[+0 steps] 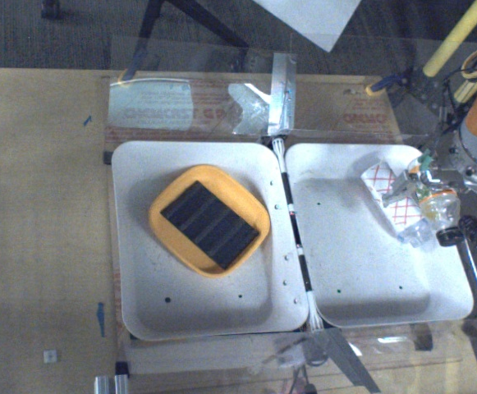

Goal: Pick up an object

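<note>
Two white bins on a desk point(41, 220). Left bin point(139, 302) holds an orange-rimmed dark pad point(209, 220) — centre-left. At right, the gripper point(423, 189) reaches over a red-checked wrapper point(394, 199) in the right bin point(361, 286) — apparently positioned for a grab.

left bin point(139, 302): orange tray point(209, 220) | right bin point(345, 302): checkered paper point(390, 195), jaws point(425, 189) over it

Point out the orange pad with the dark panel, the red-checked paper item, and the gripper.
orange pad point(209, 220), camera view, on its dark panel's middle.
red-checked paper item point(390, 194), camera view, on its checked face.
gripper point(425, 189), camera view, between its fingertips.
</note>
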Available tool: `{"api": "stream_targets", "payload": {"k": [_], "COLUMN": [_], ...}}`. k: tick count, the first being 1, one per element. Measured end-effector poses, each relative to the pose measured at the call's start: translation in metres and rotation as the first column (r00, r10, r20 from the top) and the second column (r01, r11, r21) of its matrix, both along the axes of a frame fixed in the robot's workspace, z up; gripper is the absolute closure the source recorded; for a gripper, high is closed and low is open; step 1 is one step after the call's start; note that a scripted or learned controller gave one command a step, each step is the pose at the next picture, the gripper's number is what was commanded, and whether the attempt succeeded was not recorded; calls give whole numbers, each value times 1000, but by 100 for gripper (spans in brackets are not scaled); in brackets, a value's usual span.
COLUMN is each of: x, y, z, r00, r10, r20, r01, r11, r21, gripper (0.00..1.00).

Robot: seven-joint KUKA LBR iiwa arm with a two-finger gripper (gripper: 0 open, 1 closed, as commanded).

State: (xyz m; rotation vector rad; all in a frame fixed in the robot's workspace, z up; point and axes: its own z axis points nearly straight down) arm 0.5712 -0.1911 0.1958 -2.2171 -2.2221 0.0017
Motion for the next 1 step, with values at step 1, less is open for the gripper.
{"api": "stream_targets", "payload": {"k": [1], "x": [42], "y": [-19], "z": [-88], "r00": [984], "r10": [180], "r20": [3], "r01": [-180], "r11": [984], "r21": [1], "gripper": [0]}}
